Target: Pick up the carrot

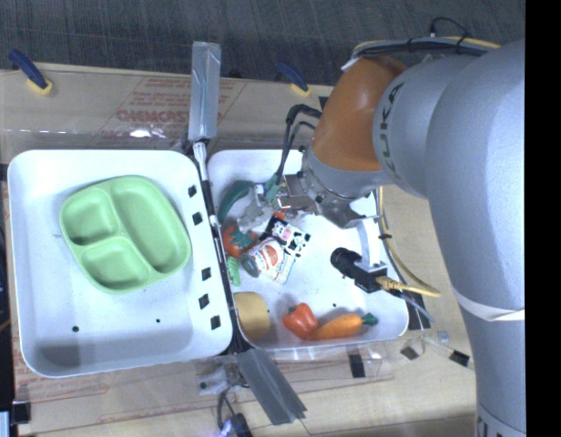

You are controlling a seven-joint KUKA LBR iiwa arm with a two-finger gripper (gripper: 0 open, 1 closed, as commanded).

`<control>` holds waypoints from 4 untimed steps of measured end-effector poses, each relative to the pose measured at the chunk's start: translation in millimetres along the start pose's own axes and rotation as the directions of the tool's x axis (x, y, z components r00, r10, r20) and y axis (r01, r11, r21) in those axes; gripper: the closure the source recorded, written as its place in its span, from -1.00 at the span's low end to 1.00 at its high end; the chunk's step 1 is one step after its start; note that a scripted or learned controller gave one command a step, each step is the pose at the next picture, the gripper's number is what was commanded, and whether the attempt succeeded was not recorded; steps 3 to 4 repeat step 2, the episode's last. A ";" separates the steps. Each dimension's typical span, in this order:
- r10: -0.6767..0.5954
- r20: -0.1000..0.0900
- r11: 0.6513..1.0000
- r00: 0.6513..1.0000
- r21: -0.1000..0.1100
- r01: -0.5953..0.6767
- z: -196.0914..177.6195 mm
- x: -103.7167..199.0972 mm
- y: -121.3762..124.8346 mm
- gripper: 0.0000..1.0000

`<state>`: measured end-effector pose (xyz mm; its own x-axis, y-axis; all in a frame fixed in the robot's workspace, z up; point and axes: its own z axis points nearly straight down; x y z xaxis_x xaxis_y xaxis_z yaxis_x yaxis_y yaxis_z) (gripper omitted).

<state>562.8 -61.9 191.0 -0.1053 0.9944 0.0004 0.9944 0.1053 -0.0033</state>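
The carrot point(342, 326) is seen lying at the near edge of the right bin point(390, 271), long axis left-right, green top pointing right (a red pepper point(300, 319) touches its left end). The claw point(267, 200) is poised over clutter farther back; its opening cannot be told.

The carrot point(342, 325) lies in the right bin point(394, 328), the divided plate point(126, 233) in the left bin point(44, 335).

The carrot point(342, 325) lies along the right bin's point(390, 321) near wall, just beside an orange pepper point(300, 319). The pincer point(273, 200) (at the bin's far-left part) hangs over jumbled items. A green tray point(126, 233) fills the left bin point(44, 335).
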 end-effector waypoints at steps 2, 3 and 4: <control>-0.048 -0.001 0.999 0.999 0.001 0.048 -13.5 30.4 -84.3 -1.00; -0.048 -0.001 0.999 0.999 0.001 0.048 -13.5 30.4 -84.3 -1.00; -0.048 -0.001 0.999 0.999 0.001 0.048 -13.5 30.4 -84.3 -1.00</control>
